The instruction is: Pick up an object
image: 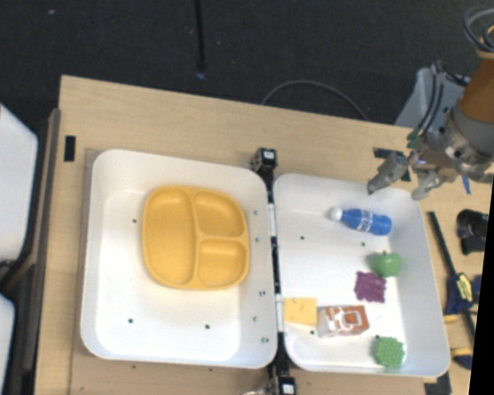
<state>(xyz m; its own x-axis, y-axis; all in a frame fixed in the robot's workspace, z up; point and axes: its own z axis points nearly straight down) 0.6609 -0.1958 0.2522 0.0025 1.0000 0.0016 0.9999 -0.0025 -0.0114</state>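
Yellow plate [196,237], blue bottle [362,220], purple toy [370,287], white bins [106,327].

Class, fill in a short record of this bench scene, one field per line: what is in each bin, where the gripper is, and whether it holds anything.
Left bin: yellow divided plate
Right bin: blue bottle lying on its side, green toy, purple toy, yellow block, orange-and-white packet, green spiky ball
Gripper: above the right bin's far edge, fingers open
Held: nothing between the fingers
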